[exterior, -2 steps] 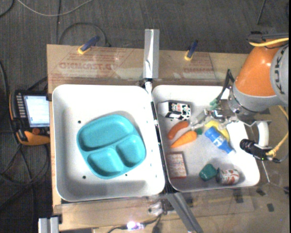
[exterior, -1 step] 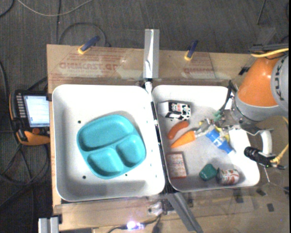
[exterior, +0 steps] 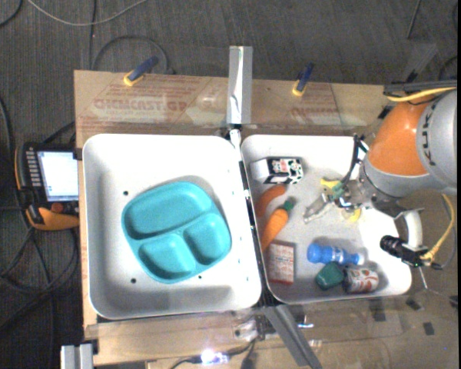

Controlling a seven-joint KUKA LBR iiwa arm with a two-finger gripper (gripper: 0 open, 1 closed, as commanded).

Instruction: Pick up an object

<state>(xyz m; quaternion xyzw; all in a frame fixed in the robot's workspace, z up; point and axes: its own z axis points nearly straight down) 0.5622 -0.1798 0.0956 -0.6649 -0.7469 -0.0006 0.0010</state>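
My gripper [exterior: 316, 206] hangs low over the middle of the right bin [exterior: 323, 148], reaching in from the right with its fingers apart and pointing lower left. Nothing sits between them. Something small and yellow [exterior: 351, 212] lies just behind the fingers, under the wrist. An orange carrot-shaped toy [exterior: 274, 223] with a green tip lies left of the fingertips, a short gap away. A black-and-white carton [exterior: 285, 169] sits at the bin's back. Along the front lie a brown box [exterior: 281, 261], a blue bottle [exterior: 332, 253], a green piece [exterior: 328, 277] and a red-and-white can [exterior: 362, 280].
The left bin [exterior: 100, 229] holds a teal divided plate [exterior: 177, 229]. A raised wall [exterior: 246, 206] separates the two bins. The arm's grey and orange body [exterior: 406, 152] covers the right bin's right edge. A handheld pendant [exterior: 50, 183] lies left of the bench.
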